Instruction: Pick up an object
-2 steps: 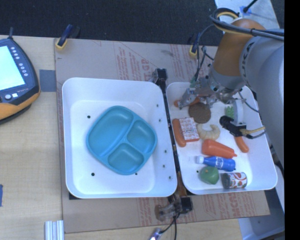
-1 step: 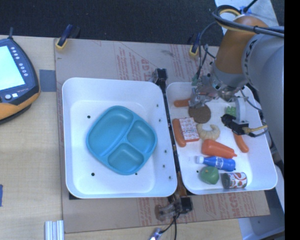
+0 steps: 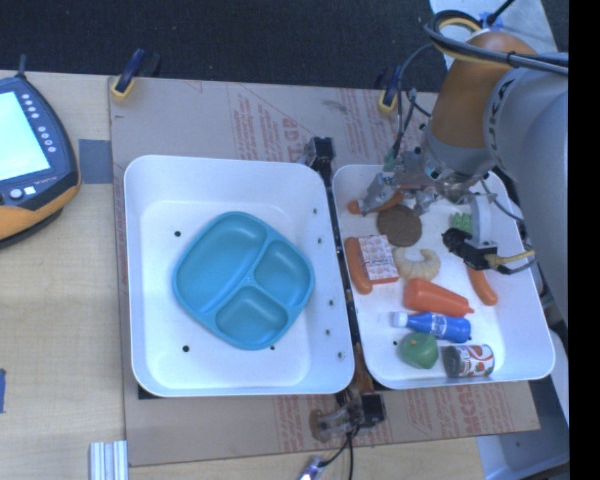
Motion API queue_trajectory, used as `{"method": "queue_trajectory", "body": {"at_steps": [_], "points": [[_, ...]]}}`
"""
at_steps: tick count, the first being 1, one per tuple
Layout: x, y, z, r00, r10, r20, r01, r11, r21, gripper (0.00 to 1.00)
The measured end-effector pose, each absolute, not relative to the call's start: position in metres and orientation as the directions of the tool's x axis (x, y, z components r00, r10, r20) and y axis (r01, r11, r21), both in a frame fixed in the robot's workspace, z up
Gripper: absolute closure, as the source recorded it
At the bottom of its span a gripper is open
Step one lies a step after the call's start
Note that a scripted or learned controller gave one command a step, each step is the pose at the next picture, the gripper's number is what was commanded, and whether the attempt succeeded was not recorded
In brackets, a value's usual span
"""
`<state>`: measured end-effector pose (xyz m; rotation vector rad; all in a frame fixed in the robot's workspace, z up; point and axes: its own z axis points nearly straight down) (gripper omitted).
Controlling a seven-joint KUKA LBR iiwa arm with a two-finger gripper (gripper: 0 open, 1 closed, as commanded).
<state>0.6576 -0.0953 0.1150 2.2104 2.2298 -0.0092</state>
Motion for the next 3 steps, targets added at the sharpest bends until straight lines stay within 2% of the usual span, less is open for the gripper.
{"method": "queue_trajectory", "body": {"at_steps": [1, 2, 3], "points": [[0.658, -0.096, 0.125, -0.008, 1.0, -0.007, 1.0, 0.008, 0.0, 1.0], [0.658, -0.096, 0.125, -0.008, 1.0, -0.007, 1.0, 0.008, -0.001, 0.0], [0.658, -0.098, 0.136, -0.007, 1.0, -0.009, 1.0, 0.007, 0.005, 1.0]]}}
